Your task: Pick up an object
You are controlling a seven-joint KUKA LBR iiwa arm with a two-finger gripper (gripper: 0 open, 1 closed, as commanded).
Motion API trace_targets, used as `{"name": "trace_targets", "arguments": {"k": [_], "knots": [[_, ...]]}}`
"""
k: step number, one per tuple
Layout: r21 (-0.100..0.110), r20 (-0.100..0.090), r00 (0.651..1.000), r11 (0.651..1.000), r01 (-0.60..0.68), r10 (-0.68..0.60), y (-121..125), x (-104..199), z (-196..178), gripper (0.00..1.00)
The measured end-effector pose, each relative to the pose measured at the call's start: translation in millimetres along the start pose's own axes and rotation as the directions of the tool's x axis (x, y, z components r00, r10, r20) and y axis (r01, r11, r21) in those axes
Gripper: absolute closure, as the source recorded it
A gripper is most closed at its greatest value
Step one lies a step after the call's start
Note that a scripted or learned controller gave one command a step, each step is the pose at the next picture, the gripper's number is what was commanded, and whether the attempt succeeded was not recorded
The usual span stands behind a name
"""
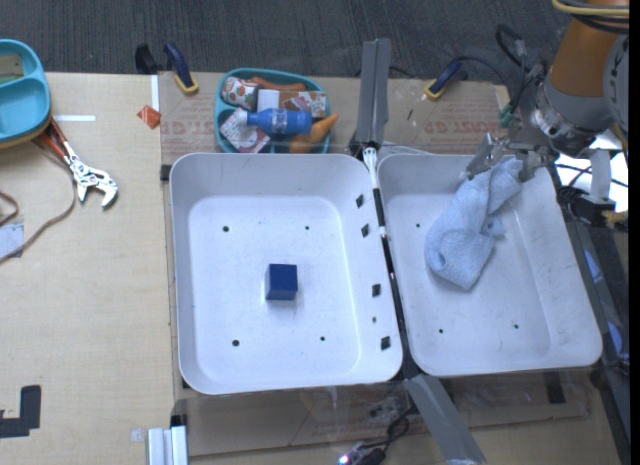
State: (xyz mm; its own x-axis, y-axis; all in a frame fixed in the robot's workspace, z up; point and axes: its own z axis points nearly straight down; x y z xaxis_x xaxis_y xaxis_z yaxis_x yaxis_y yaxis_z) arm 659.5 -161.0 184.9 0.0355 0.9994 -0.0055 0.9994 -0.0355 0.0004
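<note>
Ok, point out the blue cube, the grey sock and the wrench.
blue cube (282, 281), camera view, top face.
grey sock (462, 251), camera view, bunched lower end.
wrench (92, 182), camera view, near its head.

Grey sock (470, 228) in gripper (503, 161); blue block (282, 281) apart

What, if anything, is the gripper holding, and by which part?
The gripper holds the grey sock by its upper end; the rest hangs down and rests in the right bin.

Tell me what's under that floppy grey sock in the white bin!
The grey sock hangs from the robot's hand, its lower end resting on the right bin's white floor. Around it there is just bare white floor. Whatever lies directly beneath the bunched end is covered.
</note>
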Motion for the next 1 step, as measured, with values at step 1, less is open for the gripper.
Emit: {"name": "trace_targets", "arguments": {"k": [1], "knots": [[0.001,-0.012,0.986,0.986,0.164,-0.164,2.3,-49.5,91.3,0.00]]}}
